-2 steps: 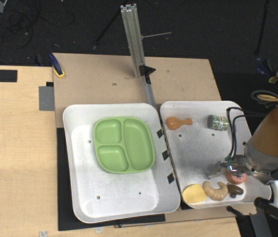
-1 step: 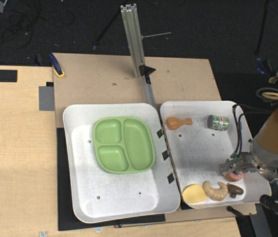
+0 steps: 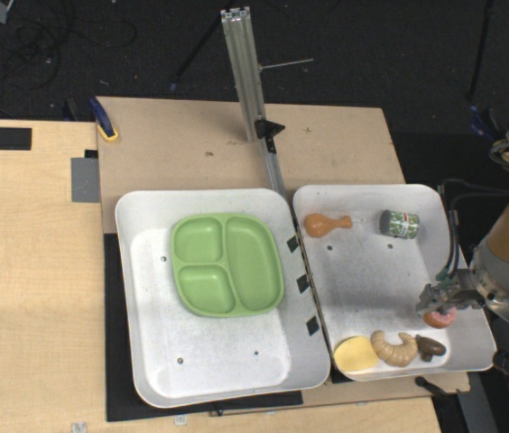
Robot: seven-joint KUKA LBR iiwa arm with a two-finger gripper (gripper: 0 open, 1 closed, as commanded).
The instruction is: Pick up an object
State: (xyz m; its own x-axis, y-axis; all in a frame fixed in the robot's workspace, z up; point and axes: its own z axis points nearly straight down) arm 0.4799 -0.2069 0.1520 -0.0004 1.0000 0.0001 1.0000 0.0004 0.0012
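pink object (image 3: 440,317) sits right under the pincer (image 3: 439,301), whose grip state i cannot tell.

I am seeing my arm (image 3: 505,258) showing an orange band over a grey wrist section, with a thin dark cable looping beside it and a small dark metal gripper (image 3: 441,301) of cluttered, angular parts sitting at its end.
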